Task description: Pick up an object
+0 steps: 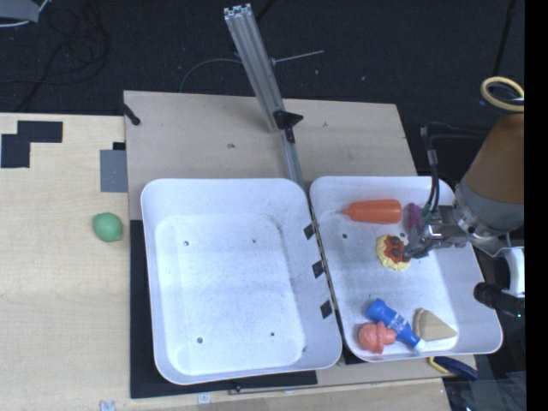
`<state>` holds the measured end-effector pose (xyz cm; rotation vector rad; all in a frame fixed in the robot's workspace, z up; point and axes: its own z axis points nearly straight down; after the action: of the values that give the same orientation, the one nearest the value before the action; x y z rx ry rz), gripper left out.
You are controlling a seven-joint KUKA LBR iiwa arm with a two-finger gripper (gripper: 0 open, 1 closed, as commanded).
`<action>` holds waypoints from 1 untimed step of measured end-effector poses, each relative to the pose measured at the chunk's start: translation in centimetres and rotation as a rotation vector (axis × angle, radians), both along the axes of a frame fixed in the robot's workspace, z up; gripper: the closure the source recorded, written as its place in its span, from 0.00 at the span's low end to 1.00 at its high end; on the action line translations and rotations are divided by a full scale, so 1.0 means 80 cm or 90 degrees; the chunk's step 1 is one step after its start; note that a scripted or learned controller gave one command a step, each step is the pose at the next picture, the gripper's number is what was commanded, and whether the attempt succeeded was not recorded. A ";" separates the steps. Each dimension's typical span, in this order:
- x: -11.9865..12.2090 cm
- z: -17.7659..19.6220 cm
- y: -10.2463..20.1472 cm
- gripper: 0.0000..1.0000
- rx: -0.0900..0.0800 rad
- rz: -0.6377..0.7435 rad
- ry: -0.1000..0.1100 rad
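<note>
The gripper [419, 245] sits at the right middle of the frame, low over the right bin [479, 276], its tip just beside the right edge of a yellow and red toy [392, 252]. Whether the fingers are apart or closed cannot be told, and nothing can be seen held between them. Behind the tip the grey wrist runs to the right edge of the frame, with the orange band [501, 161] above it.

No writing, brand or label can be read on anything.

The right bin holds five things. Besides the yellow and red toy near its middle, an orange carrot [374, 211] lies along its upper part, pointing left. At its lower edge lie a blue piece [394, 318], a pink lump [374, 337] touching it on the lower left, and a tan wedge [433, 324] just to the right.

The left bin [167, 229] stands touching the right one, and three black clips [318, 268] sit along the seam between them. Both bins rest on a pale wooden bench [51, 255] over a black mat. One green ball [108, 227] lies on the bench at the left middle, well apart from the bins. A metal rail [257, 62] slants down from the top centre toward the bins. The floor behind is dark, with cables at the upper left.
</note>
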<state>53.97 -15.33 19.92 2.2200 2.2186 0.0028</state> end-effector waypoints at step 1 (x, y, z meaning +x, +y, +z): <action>0.001 0.052 -0.001 1.00 0.000 0.000 0.000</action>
<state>54.03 -15.38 24.07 2.2197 2.2194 0.0026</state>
